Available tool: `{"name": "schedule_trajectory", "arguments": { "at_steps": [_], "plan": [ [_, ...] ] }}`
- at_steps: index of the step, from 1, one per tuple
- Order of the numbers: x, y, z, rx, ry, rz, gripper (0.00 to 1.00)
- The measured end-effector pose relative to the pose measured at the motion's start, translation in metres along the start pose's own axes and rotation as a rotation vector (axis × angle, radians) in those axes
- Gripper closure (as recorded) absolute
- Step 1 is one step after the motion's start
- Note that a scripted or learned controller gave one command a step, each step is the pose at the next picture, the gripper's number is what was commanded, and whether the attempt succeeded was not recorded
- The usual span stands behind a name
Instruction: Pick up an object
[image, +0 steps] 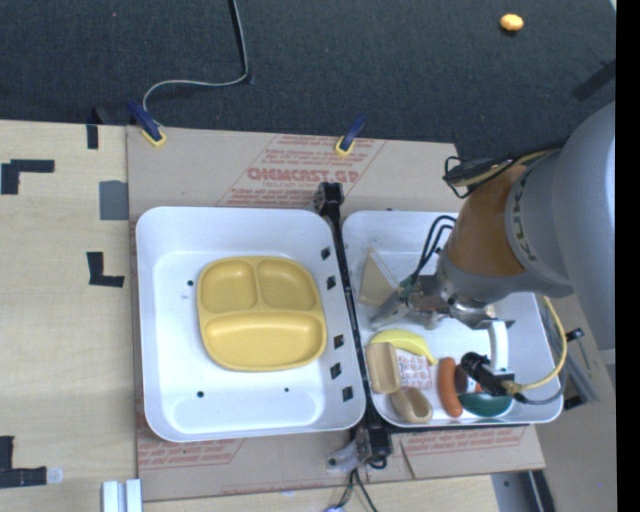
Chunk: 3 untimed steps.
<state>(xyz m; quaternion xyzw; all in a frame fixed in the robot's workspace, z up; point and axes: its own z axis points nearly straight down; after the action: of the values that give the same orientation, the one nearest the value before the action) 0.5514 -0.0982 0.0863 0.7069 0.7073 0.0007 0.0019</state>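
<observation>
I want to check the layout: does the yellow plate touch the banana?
Apart. The camera view shows the yellow plate in the left bin and the banana in the right bin, with the bin walls between them.

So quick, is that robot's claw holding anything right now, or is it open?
Gripper: cannot be told; it sits low in the right bin, above the banana, with its tip hidden.

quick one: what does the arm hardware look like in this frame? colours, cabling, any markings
The arm is a bulky, rounded grey casing, with a glossy orange band above the wrist. Black cables loop beside the band down toward the metallic grey gripper. A thin yellow cable curves along the right bin's edge near white and black parts by the wrist. No legible markings are visible on the arm.
</observation>
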Motion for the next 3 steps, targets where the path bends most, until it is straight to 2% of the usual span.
{"name": "schedule_trajectory", "arguments": {
  "at_steps": [1,2,3],
  "plan": [
    [0.004,0.033,0.000,0.001,0.001,0.000,0.00],
    [-0.002,0.117,0.002,0.002,0.001,-0.001,0.00],
    [0.003,0.117,0.002,0.003,0.000,-0.001,0.00]
  ]
}}
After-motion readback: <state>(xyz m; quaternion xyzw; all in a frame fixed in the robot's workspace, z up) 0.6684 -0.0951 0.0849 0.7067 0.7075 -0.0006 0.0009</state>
